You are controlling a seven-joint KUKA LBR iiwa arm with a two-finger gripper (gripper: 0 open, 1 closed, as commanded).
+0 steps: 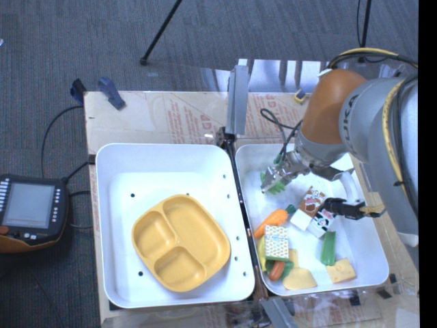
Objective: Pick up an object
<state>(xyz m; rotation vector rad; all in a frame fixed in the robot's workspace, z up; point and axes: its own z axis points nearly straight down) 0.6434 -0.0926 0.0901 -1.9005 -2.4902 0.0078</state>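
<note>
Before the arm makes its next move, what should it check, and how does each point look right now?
1. Tool inside the right bin: ok.
2. Something green at the tool tip; whether gripped: cannot tell.
3. Toy pile nearby, carrot and small carton packed tight: not ok for a clean single pick.
4. Yellow tray lies flat in the left bin: ok.
5. Black cable near the wrist, snag risk: cannot tell.

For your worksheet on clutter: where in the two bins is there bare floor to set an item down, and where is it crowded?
Left bin: bare floor rings the yellow tray, widest along the far side. Right bin: a bare strip at the far left by the divider, beside the gripper. Crowded: the near half, around the carrot, carton and cheese wedge.
</note>
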